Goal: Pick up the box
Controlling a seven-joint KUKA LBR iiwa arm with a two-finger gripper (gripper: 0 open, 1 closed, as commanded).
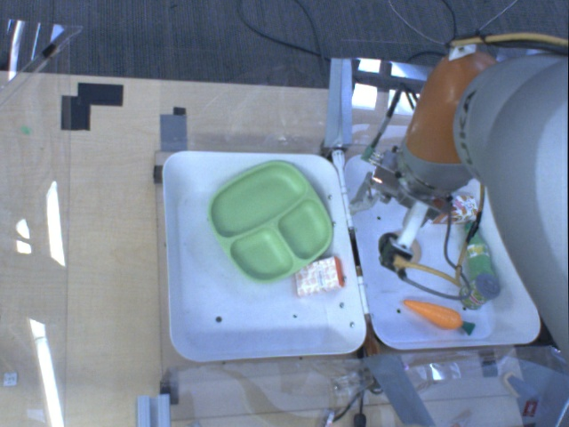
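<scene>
Small red-and-white cardboard box (319, 277) at 5 o'clock of green divided plate (267, 221); long axis 8-to-2 o'clock; jaws' state cannot be told.

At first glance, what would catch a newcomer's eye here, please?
The green three-compartment plastic plate in the left white bin stands out, the small red-and-white box beside its lower right rim. The grey, orange-banded arm looms over the right bin, where an orange carrot lies.

We identify the setting as a robotics laboratory. Indicators: a grey industrial arm (524, 132) with an orange band, a pale wooden bench (107, 265) carrying two white bins (267, 323) framed by metal brackets (173, 132), black tape marks (89, 103) on the bench, and loose cables (311, 32) on dark carpet (160, 25).
</scene>
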